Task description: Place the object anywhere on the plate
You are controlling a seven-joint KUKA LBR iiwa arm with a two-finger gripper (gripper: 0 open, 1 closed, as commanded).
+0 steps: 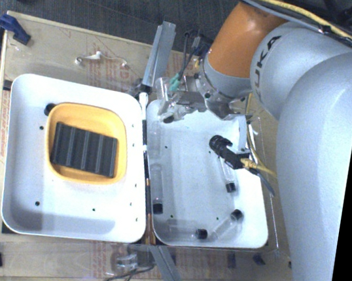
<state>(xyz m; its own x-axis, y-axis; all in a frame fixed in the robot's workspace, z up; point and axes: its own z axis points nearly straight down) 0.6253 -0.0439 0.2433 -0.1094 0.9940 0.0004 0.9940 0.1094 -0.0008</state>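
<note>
You can read part of the maker's name, the dark letters "UKA", on the grey arm (307,65) casing, just beside its orange band (242,38).

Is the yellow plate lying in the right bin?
No, the yellow plate lies in the left bin, while the right bin holds small dark items.

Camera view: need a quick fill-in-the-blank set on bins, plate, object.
1. The yellow plate sits in the ___ bin.
2. The dark ribbed object lies on the ___.
3. The gripper is over the ___ bin's far corner.
4. The band above the wrist is ___.

Missing: left; plate; right; orange
</note>
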